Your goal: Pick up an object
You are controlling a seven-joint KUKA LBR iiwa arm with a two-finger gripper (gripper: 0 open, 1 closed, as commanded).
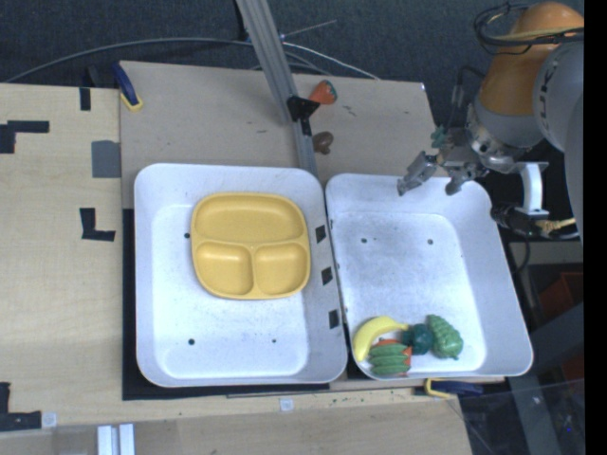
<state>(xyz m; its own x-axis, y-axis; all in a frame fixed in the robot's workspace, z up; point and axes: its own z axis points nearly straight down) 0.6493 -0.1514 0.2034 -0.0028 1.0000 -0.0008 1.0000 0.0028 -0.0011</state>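
From the overhead camera, the gripper (432, 180) hangs over the far rim of the right bin (474, 254), its two fingers (412, 180) spread wide apart with nothing between them and touching nothing. Two white bins sit side by side on a wooden bench (57, 254); dark carpet lies beyond. The left bin (161, 330) holds one yellow divided plate (250, 245). In the right bin's near corner, well apart from the gripper, lie three toy foods: one banana (374, 330), one green vegetable (444, 337), one red-and-green piece (389, 356).
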